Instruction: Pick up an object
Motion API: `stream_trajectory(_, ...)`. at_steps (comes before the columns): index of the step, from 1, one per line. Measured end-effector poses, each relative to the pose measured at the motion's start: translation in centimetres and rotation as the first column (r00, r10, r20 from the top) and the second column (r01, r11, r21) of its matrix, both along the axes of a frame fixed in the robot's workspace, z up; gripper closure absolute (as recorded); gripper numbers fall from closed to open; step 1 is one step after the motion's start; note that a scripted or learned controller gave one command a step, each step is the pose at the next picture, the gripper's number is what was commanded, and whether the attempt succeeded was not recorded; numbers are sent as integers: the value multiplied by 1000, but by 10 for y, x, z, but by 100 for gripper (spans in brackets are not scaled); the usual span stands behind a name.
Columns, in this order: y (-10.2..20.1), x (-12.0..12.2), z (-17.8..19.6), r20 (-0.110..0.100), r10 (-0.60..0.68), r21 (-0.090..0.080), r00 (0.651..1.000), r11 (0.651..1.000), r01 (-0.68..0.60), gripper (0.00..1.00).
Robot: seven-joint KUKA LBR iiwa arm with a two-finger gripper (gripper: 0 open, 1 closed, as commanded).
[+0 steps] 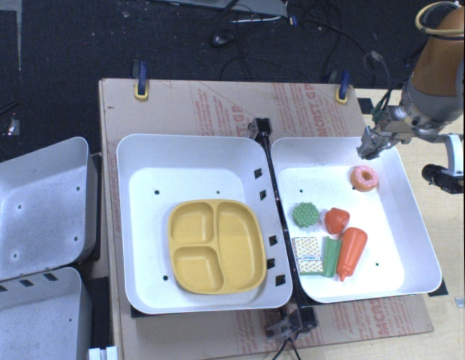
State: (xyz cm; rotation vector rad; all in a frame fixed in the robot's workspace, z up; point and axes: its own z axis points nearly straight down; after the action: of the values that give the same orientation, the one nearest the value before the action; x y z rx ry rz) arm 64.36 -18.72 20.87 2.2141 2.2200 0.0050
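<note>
— Camera view first: which piece looks closest to the pincer (367, 150)?

— That small pink ring-shaped toy doughnut (364, 178) in the right-hand shallow white bin (420, 235), near its far wall. The pincer hangs just beyond it, over the bin's far rim. Whether its tips are apart or together, I cannot tell from here.

— How would it handle?

— Light, I'd guess, and probably smooth plastic, so it may slide. Pinching across the ring's outer edge seems safest.

— What else is in there?

— A green knobbly round toy (306, 214), a small red toy (337, 220), an orange carrot-shaped toy (352, 252), a slim green stick-like toy (331, 256) touching the carrot, and a pale patterned square card (307, 254), all clustered. The left-hand white bin (135, 201) holds a yellow three-compartment plastic tray (217, 246), its compartments bare.
</note>
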Motion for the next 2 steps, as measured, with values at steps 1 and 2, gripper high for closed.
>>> stream_trajectory(1,0,1,54,1,0,-1,1000,1000,0,100)
stream_trajectory(2,52,-15,59,-7,4,4,1000,1000,-4,100)
